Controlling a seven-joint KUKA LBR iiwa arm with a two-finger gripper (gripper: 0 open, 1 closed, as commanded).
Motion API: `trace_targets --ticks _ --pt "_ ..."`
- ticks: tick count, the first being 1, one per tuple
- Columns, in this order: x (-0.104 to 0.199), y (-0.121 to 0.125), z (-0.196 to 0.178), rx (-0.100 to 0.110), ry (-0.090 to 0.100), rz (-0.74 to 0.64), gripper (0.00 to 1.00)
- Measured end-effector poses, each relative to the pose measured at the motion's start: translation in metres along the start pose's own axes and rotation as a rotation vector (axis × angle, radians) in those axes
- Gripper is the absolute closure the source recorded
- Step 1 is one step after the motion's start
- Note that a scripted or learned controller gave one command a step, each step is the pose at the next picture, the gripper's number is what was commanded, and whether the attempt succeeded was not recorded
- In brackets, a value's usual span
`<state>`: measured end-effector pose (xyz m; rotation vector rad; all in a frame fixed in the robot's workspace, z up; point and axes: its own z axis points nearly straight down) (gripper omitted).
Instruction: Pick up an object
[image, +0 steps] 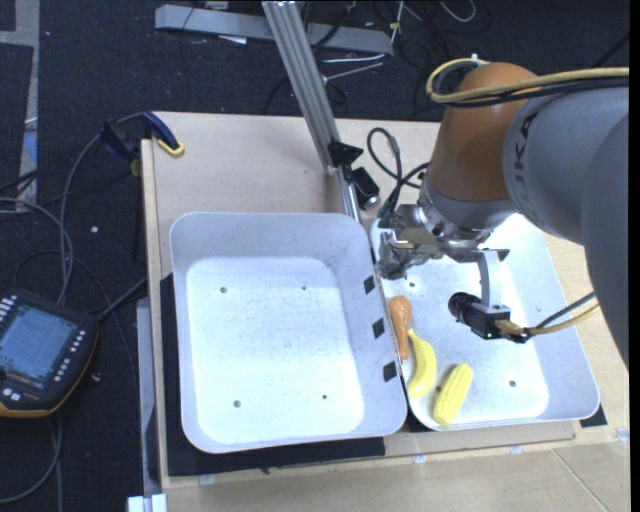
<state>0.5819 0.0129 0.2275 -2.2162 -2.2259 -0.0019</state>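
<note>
Three toy foods lie in the right bin (545, 385) along its left side. An orange carrot-like piece (400, 318) rests against the bin's left wall. Just below it lies a curved yellow banana (422, 365), and beside that a yellow corn cob (452, 391). My gripper (393, 258) hangs low over the bin's upper left corner, a little above the carrot piece. I see nothing between its fingers, and their spread is hidden by the wrist.
The left bin (270, 330) sits next to the right one, sharing a raised edge with black clips (380, 328). A slanted metal rail (315, 95) runs down to the bins' top junction. A teach pendant (35, 345) lies off the bench at left.
</note>
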Motion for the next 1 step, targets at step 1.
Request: trace_targets --ticks 1 --pt "0.054 -0.0023 0.0083 0.002 0.0 0.0 1.0"
